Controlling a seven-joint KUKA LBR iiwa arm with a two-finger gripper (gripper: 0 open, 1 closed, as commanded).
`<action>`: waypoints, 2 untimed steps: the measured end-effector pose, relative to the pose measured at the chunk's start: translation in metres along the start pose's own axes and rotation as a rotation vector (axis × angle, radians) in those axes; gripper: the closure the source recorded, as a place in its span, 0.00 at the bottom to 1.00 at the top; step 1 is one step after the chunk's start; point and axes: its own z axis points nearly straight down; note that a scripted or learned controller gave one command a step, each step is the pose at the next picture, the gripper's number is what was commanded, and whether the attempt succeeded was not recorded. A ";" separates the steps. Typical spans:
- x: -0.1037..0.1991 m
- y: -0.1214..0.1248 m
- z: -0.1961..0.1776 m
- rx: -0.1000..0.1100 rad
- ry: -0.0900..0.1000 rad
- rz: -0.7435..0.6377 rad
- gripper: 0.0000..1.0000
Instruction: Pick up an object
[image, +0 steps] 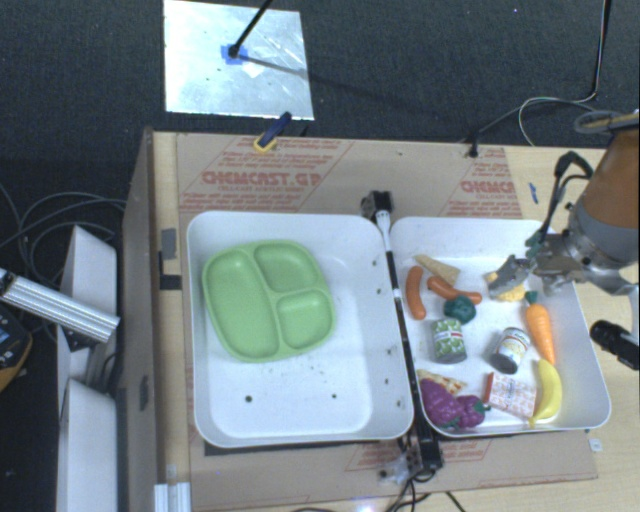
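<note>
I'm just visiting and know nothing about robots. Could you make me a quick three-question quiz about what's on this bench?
1. True or false: the green plate lies in the left bin.
2. Which lies nearest the gripper? A) banana B) purple grapes C) carrot
3. Fill in: the green plate has ___ compartments.

Key: 1 true; 2 C; 3 three.

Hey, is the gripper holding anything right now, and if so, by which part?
It cannot be told. The gripper sits low in the right bin, beside a small yellow item and above the carrot, but nothing clearly shows between its tips.
</note>
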 end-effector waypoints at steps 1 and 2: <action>0.043 0.015 0.137 -0.001 0.000 -0.001 0.00; 0.055 -0.021 0.138 0.001 0.000 0.002 0.00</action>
